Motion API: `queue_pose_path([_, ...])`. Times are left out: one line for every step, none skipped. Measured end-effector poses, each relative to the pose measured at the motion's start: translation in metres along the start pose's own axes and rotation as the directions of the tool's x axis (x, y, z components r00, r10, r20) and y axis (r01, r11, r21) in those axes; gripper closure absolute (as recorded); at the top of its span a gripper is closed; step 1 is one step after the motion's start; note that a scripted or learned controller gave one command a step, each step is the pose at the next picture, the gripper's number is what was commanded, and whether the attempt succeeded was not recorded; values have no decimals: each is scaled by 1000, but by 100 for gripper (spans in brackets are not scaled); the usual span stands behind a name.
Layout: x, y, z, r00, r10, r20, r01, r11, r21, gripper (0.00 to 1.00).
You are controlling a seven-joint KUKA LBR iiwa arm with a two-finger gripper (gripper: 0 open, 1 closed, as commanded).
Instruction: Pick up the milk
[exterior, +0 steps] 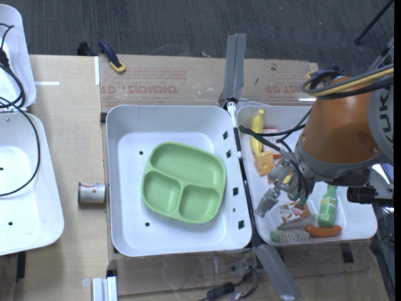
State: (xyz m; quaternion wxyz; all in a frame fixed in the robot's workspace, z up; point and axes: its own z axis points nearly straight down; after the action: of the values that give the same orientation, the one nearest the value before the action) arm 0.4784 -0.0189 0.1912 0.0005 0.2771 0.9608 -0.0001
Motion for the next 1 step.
queue_pose_path([-42,-61,57,1000,18,-2,-18,1000,1,0])
